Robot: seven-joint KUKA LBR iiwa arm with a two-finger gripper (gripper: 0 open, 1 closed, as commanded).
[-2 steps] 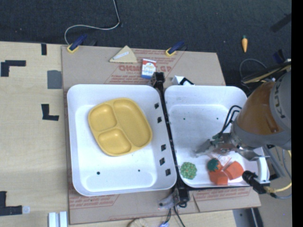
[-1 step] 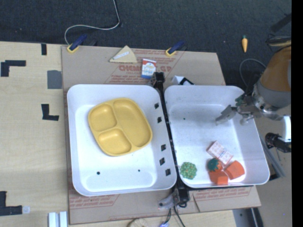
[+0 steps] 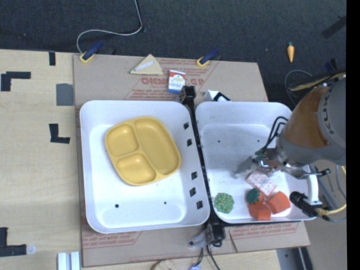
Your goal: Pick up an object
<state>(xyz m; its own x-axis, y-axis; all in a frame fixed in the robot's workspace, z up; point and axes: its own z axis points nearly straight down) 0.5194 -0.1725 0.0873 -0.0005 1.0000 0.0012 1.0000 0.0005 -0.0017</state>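
The arm is low inside the right bin (image 3: 225,117), and its end effector (image 3: 260,165) is down near the bin floor, just above a small pale packet (image 3: 261,180) with a reddish print. The step in hand looks like the approach for a grasp, with nothing lifted yet. One grey finger (image 3: 243,168) reaches out to the left and seems spread away from the body, so I judge the end effector to be open and holding nothing, though the wrist covers the other side and I am not fully sure.

The next move calls for a short descent and a closing on one item. The packet lies flat, so a grip on it may slip; the blocky pieces just beside it would be easier.

The right bin holds, along its near edge, a green bumpy ball (image 3: 224,202), a small green and red piece (image 3: 254,196), a red block (image 3: 260,211) and an orange block (image 3: 279,202). These last three are touching or almost touching each other.

The left bin (image 3: 93,151) holds a yellow divided plate (image 3: 142,149) with three compartments, and nothing lies in them. Both bins stand on a cardboard sheet on the tabletop (image 3: 34,167).
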